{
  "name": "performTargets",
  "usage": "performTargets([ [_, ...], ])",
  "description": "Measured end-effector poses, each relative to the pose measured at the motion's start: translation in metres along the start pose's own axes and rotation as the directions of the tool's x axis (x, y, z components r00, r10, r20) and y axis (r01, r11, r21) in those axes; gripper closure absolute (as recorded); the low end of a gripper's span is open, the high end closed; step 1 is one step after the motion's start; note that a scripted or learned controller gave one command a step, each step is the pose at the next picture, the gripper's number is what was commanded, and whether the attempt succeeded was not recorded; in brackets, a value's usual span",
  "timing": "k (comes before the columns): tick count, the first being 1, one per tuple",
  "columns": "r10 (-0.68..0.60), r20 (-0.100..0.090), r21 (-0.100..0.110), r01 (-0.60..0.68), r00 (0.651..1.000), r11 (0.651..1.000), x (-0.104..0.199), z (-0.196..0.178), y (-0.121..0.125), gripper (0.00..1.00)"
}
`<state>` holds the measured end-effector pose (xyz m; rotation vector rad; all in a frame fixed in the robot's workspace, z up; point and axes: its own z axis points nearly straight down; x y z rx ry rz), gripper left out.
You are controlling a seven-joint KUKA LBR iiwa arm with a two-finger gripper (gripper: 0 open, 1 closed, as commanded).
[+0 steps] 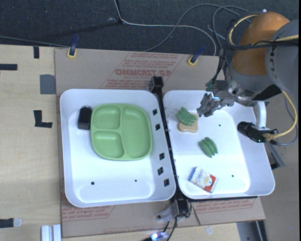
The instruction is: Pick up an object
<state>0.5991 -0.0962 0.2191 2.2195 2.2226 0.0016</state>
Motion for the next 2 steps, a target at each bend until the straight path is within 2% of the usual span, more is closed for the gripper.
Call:
performTargets([
  [1,-0.004,-0.001,0.002,0.004,1.0,1.0,0.046,-0.008,-0.012,1.0],
  [2,-0.005,-0.001,0.003,0.005,1.0,1.0,0.104,0.003,-0.022,1.0],
])
